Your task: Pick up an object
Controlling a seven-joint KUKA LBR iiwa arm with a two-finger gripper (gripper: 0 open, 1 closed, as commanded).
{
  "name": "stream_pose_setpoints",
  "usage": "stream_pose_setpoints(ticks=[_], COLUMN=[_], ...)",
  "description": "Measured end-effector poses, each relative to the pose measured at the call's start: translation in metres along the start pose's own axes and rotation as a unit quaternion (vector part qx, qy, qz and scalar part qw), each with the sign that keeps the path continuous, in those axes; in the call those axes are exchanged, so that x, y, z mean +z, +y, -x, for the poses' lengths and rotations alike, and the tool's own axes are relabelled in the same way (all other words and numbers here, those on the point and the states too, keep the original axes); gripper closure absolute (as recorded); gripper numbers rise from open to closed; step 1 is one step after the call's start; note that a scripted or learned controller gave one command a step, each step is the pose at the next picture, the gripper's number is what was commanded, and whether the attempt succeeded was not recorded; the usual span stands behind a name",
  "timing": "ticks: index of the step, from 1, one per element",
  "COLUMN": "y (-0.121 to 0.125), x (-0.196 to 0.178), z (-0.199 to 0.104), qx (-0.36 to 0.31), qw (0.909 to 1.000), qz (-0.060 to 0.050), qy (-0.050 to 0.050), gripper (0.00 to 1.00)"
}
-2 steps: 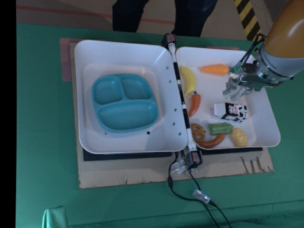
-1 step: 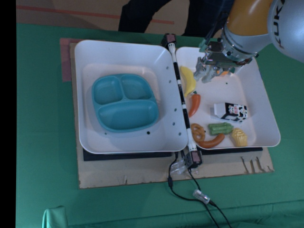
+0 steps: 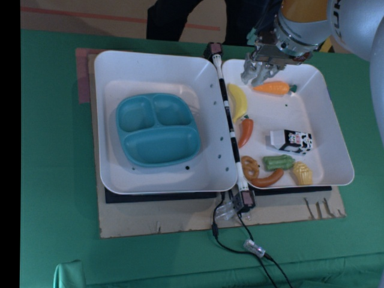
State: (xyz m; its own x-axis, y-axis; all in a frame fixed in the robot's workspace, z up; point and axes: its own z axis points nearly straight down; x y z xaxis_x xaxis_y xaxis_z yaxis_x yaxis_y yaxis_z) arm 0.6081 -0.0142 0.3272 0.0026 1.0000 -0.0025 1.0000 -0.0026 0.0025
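Note:
My gripper (image 3: 258, 74) hangs over the far left corner of the right bin (image 3: 336, 155), its fingers apart with nothing between them. Just right of it and slightly nearer lies an orange carrot (image 3: 273, 88). A yellow banana (image 3: 238, 101) rests along the bin's left wall, below the gripper. Nearer still are a red chili pepper (image 3: 245, 131), a small milk carton (image 3: 290, 140), a green pickle (image 3: 278, 162), a pretzel (image 3: 250, 168), an orange sausage (image 3: 268, 178) and a corn cob (image 3: 302, 173).
The left bin (image 3: 120, 71) holds a teal divided plate (image 3: 157, 129). A striped divider bar (image 3: 227, 122) runs between the bins. Cables (image 3: 240, 236) trail off the cardboard base at the front. A person in dark clothes (image 3: 192, 5) stands behind the bench.

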Motion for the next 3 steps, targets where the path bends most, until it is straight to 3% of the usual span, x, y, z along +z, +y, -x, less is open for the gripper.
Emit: stream_pose_setpoints(ticks=[1,2,3], y=[0.062,0.093,0.093], x=[-0.008,-0.035,-0.056], z=[0.0,-0.035,-0.046], qx=[0.0,0.0,0.0], qw=[1.0,1.0,1.0], qz=[0.0,0.0,0.0], qy=[0.0,0.0,0.0], gripper=[1.0,1.0,1.0])
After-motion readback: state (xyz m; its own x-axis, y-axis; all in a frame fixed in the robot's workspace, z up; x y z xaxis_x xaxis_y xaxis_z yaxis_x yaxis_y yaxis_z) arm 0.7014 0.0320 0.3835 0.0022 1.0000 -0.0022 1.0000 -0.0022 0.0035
